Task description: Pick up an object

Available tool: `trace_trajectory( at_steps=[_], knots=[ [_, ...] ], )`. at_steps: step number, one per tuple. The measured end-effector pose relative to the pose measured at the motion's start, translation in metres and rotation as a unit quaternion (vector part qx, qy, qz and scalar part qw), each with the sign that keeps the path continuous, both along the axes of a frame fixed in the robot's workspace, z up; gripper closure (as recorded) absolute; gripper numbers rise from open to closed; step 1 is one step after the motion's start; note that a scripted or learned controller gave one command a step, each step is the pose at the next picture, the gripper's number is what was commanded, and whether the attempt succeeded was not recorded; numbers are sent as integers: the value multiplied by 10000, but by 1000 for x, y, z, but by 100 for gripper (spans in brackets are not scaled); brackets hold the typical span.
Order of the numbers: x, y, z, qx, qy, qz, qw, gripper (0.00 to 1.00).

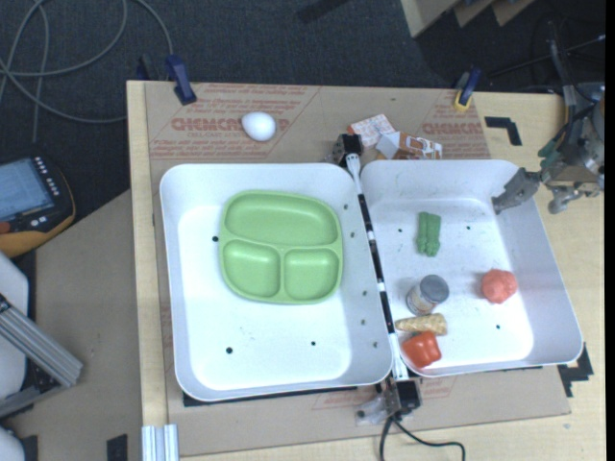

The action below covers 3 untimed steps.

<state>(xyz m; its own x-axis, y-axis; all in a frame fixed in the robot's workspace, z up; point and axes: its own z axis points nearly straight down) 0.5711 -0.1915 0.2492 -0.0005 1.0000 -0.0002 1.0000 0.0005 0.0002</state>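
pincer point(515, 192) at right bin point(538, 248) rim — green block point(429, 233) | red ball point(498, 285)

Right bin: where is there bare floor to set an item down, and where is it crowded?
In the right bin, bare floor runs along the far wall behind the green block, and along the right wall past the red ball. The near left corner is crowded: the can, the tan piece and the red piece sit bunched together. The gripper hangs at the far right corner.
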Motion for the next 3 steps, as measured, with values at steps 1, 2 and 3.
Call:
trace_trajectory(
  at_steps=[1,2,3],
  knots=[
    [-44,60,-156,6,14,0,10000,0],
    [-72,99,-165,8,13,0,10000,0],
    [-71,99,-155,4,1,-6,10000,100]
  ],
)
